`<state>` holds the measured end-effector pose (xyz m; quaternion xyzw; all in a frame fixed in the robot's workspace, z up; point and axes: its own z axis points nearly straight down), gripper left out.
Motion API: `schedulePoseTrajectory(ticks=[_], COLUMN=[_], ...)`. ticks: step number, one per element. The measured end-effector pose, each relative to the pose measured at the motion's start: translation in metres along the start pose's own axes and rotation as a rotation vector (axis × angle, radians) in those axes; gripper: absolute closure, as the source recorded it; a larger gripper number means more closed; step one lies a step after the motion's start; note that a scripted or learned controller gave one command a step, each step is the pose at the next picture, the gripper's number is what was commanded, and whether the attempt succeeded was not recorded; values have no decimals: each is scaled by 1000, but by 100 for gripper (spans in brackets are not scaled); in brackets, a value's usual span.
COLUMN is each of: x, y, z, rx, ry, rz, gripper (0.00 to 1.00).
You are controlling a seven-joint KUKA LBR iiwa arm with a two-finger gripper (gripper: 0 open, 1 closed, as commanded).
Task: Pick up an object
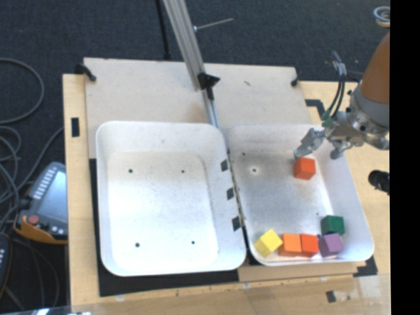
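A red-orange cube (304,168) lies in the right bin (262,176), in its upper right part. My gripper (321,147) hangs just above and to the right of it, over the bin's far right rim. Its two grey fingers stand apart, so it is open, with nothing between them. The left fingertip (306,145) is close above the cube's top edge. Along the bin's front edge sit a yellow cube (268,241), two orange cubes (291,243) (309,243), a purple cube (331,244) and a green cube (333,225).
The left bin (164,136) lies beside the right one, sharing a middle rim. An aluminium post (187,31) slants up from behind the bins. Cables and a handheld pendant (46,199) lie off the bench at left.
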<state>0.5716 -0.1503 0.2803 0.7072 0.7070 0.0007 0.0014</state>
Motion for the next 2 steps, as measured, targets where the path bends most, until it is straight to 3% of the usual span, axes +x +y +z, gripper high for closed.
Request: schedulePoseTrajectory(ticks=[1,2], x=[-50,-59], y=[39,8], z=[154,183], rx=[-5,1], ry=[-5,-1], rz=[0,2], gripper=[0,0])
